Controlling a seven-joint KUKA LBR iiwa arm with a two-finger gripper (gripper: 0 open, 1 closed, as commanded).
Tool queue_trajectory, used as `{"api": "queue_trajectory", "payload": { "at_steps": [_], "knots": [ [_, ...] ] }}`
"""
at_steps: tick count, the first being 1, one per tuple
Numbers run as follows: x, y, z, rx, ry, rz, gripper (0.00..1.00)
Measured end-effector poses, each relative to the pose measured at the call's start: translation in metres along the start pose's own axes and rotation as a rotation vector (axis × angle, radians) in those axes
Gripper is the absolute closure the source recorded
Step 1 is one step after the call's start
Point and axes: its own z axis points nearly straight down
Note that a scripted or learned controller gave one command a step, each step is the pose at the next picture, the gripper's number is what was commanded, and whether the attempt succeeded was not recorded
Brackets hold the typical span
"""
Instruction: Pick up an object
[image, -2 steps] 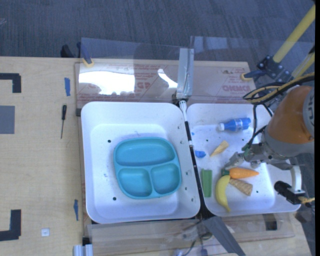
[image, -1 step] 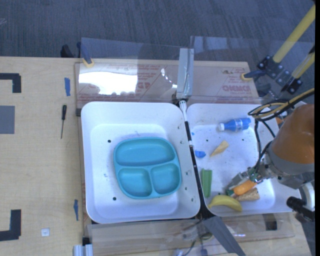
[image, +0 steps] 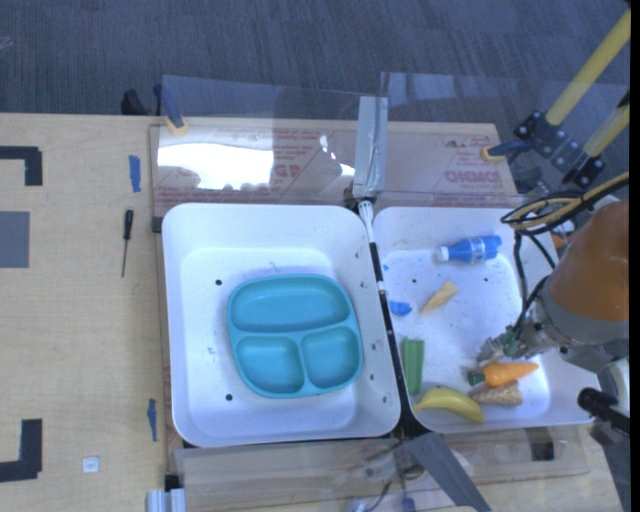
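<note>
Banana (image: 450, 403): nearest you, right bin's front edge.
Carrot (image: 508, 373): just behind, crowded by neighbours.
Tool (image: 503, 347): low over the carrot; you cannot tell its opening.
Risk: pinching two items, or slipping off.
Bottle (image: 468, 250): far corner.

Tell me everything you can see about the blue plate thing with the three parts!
The blue tray is a turquoise, smooth, plastic-looking dish with rounded corners. It has three compartments: one long one across the far side and two smaller ones nearer the camera. It lies flat, right side up, slightly turned, in the middle of the left white bin. It rests on that bin's floor, well away from the toy food in the other bin.
</note>
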Motion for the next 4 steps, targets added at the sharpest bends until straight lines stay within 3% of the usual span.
{"api": "queue_trajectory", "payload": {
  "at_steps": [1,2,3,4],
  "knots": [
    [0.000,-0.001,0.001,0.002,0.001,0.000,0.00],
    [0.010,0.064,0.013,0.008,0.004,0.119,0.00],
    [0.011,0.148,0.015,0.010,0.005,0.193,0.00],
    [-0.007,0.186,0.017,0.024,0.012,-0.159,0.00]
  ]
}}
